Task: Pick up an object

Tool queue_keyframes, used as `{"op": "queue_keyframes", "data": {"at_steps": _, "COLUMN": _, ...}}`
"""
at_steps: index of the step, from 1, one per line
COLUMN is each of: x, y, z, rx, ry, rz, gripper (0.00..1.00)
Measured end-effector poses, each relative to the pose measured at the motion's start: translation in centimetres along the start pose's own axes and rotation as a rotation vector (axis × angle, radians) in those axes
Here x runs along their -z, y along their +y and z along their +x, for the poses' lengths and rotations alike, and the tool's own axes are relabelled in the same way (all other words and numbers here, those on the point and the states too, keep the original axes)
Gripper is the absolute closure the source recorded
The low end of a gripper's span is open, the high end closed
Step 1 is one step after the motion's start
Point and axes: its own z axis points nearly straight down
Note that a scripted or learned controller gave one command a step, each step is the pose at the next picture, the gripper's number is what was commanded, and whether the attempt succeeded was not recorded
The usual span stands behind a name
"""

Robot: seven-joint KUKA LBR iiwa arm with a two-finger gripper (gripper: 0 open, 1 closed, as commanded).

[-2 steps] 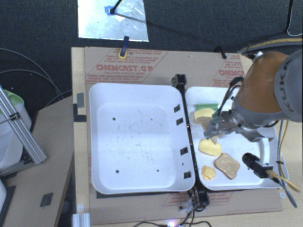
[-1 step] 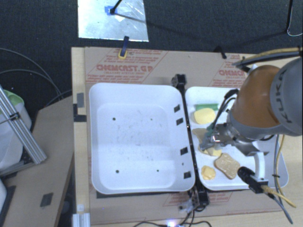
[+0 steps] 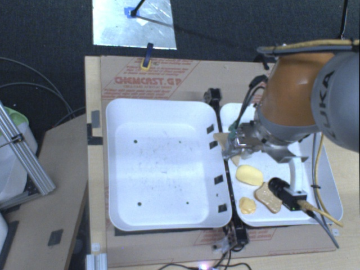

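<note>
Gripper point(image 3: 234, 146): open or closed, cannot tell
Yellow lump point(image 3: 249, 175): gripper's 5 o'clock, likely pick
Approach: centre above it, descend straight

White with scattered dark specks across the left bin point(image 3: 163, 167); plain white on the right bin point(image 3: 230, 116). Lower right of centre, pale yellow on a rounded lump point(image 3: 249, 175), deeper yellow on a smaller piece point(image 3: 247, 205), tan on a bread-like slice point(image 3: 266, 197). Grey on the arm point(image 3: 340, 100), with a broad orange band point(image 3: 292, 89). Brown with red lettering on the cardboard sheet point(image 3: 152, 80). Shiny silver on the foil square point(image 3: 134, 14) at upper left. Blue and yellow on a clip point(image 3: 147, 57) just below.
</note>
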Motion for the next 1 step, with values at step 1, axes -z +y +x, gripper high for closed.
{"op": "queue_keyframes", "data": {"at_steps": 1, "x": 5.82, "y": -1.07, "z": 2.42, "rx": -0.004, "ry": -0.002, "rz": 0.002, "gripper": 1.00}}
